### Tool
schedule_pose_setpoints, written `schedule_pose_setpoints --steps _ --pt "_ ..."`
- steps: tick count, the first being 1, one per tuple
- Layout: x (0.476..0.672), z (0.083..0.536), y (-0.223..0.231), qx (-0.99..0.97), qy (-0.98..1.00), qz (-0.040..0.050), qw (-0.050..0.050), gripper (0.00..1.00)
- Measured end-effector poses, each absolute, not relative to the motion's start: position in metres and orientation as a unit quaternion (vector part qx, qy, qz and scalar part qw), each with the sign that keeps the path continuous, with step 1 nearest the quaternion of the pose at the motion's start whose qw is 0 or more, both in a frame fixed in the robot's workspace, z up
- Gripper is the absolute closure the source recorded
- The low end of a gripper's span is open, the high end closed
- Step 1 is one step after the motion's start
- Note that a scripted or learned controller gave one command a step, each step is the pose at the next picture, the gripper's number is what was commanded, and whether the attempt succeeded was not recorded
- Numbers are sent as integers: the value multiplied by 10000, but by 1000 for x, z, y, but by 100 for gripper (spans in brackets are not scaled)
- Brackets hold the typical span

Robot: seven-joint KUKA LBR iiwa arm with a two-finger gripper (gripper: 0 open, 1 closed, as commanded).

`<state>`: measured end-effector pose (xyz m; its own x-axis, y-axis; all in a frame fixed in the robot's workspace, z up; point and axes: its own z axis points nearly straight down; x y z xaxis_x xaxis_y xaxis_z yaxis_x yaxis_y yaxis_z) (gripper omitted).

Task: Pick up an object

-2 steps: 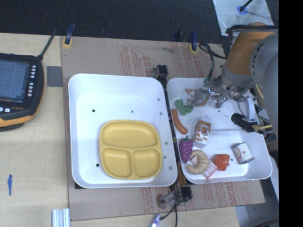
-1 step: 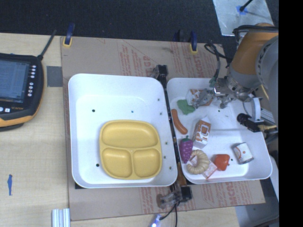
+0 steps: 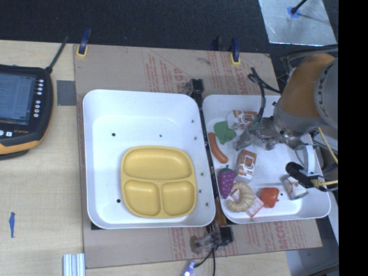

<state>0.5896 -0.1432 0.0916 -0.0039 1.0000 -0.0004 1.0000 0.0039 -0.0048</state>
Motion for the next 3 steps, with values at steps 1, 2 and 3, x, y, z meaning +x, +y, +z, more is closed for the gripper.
schedule_pose_setpoints --steps 1,2,3 --pt "649 92 -117 -7076 -7066 81 69 0" --pt "648 100 -116 -7061 -7079 90 111 100" --pt "603 131 -126 -7055 -7087 17 8 100"
